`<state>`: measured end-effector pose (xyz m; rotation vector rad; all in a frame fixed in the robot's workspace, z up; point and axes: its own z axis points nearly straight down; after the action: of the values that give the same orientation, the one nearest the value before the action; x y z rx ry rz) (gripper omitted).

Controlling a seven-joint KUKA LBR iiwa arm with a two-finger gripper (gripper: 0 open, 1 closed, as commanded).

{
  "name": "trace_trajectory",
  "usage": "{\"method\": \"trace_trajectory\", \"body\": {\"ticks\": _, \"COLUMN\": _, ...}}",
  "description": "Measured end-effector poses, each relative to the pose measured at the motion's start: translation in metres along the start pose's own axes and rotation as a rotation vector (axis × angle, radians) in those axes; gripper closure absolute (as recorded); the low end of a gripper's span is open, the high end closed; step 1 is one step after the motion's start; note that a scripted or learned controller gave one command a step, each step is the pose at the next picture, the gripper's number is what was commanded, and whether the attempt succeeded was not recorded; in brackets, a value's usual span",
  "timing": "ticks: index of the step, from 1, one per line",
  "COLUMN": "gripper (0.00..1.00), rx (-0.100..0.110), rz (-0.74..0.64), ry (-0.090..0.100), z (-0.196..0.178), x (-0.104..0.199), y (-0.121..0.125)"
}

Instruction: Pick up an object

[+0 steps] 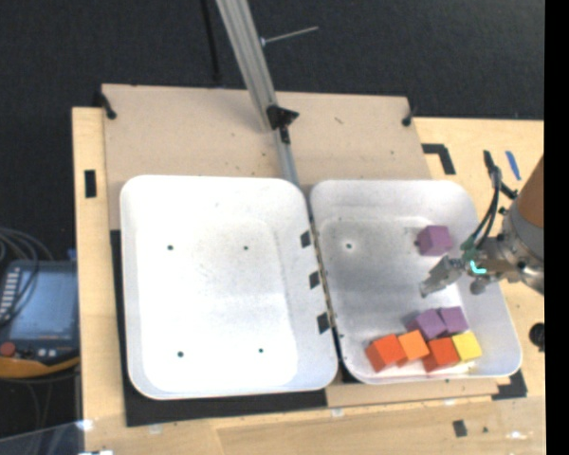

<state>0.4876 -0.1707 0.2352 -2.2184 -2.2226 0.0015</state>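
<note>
Gripper [443,276] blurred above right bin [379,207]

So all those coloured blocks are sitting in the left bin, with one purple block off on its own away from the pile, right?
Not quite: the blocks are in the right bin, not the left bin. The camera view shows it. The rest holds: one purple block lies apart from the pile of orange, purple and yellow blocks at the bin's near edge.
</note>
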Motion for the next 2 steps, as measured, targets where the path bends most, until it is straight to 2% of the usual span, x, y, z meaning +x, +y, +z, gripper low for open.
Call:
{"method": "trace_trajectory", "body": {"ticks": 1, "gripper": 0.00, "rx": -0.004, "rz": 0.002, "ry": -0.001, "z": -0.002, "x": 0.000, "y": 0.001}}
{"method": "trace_trajectory", "body": {"ticks": 2, "gripper": 0.00, "rx": 0.001, "rz": 0.003, "ry": -0.001, "z": 0.042, "x": -0.006, "y": -0.004}}
